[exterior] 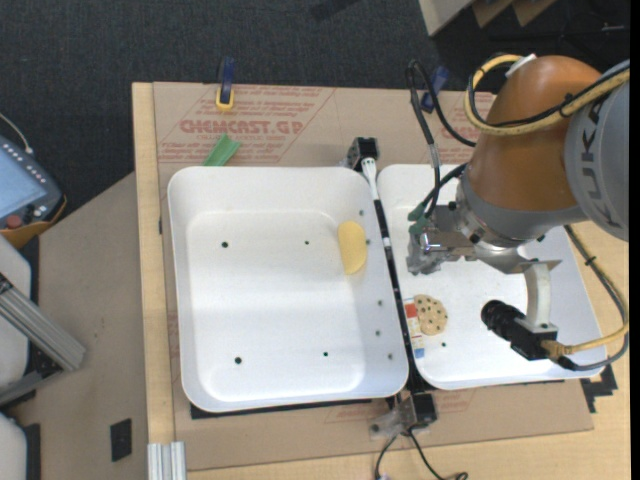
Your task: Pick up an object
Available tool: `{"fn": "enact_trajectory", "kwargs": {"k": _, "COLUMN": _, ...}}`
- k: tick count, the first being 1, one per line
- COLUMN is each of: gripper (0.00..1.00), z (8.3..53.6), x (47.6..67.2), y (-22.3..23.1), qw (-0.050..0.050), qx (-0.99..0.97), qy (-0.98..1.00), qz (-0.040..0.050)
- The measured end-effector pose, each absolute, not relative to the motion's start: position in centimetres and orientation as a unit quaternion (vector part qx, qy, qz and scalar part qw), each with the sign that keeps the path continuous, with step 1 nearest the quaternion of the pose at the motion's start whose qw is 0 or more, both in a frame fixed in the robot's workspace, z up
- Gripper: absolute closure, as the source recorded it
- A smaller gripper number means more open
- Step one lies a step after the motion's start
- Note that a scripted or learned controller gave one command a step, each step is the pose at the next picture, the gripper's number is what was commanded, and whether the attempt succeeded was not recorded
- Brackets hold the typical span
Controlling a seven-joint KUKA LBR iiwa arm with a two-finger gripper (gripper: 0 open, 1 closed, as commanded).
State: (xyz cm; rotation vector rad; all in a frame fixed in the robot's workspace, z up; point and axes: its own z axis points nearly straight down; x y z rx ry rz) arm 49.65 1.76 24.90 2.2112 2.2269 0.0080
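Yellow object [351, 246], white bins [200, 298]

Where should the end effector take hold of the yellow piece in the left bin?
Grip the yellow piece across its narrow middle, coming straight down from above. It lies flat and elongated, its long axis running along the left bin's right wall, so close across the short width. The wall side looks tight, so keep the fingers shallow there.

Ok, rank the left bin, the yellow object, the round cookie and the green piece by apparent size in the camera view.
1. left bin
2. yellow object
3. round cookie and green piece look about alike, so I won't rank them.
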Motion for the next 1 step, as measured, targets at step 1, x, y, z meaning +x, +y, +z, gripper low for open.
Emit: {"fn": "enact_trajectory", "kwargs": {"k": 1, "gripper": 1.0, "z": 34.12, "x": 47.96, "y": 9.2, "qw": 0.002, "qx": 0.703, "qy": 0.711, "qz": 0.0055}}
